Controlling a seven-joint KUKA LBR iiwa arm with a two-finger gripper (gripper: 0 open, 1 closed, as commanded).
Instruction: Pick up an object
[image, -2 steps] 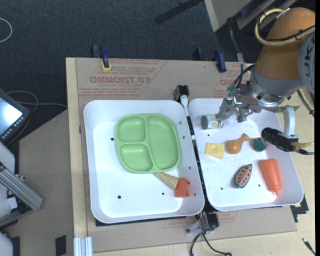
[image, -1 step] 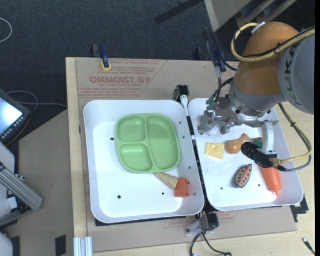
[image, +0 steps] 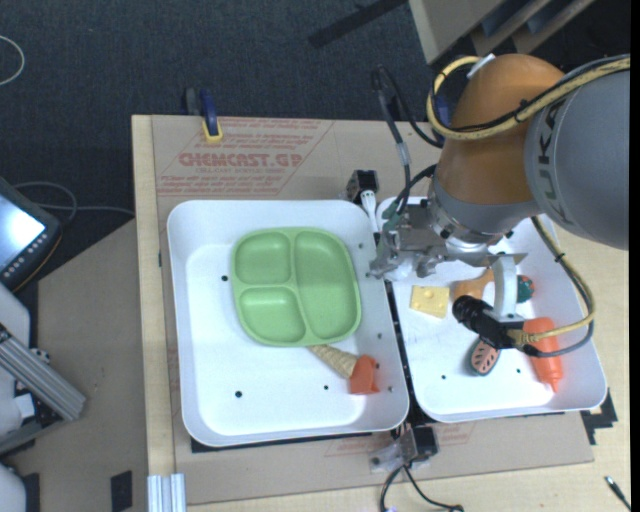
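Note:
My gripper (image: 402, 262) hangs over the divider between the two bins, at the upper left corner of the right bin (image: 560, 398). A yellow cheese slice (image: 431, 301) lies just below and right of it. A green divided plate (image: 295, 285) fills the middle of the left bin (image: 200, 330). Below the plate lie a tan cone (image: 330, 355) and a small orange-red piece (image: 364, 375). In the right bin I also see a brown oval slice (image: 485, 357), an orange carrot (image: 546, 362) and a small teal piece (image: 524, 288). The arm hides the back of the right bin.
The bins sit on a brown board (image: 250, 150) with red lettering. A blue and yellow clamp (image: 209, 115) stands at its back edge. Cables and a small connector (image: 360, 185) lie behind the bins. Bare white floor shows in the left bin's lower left.

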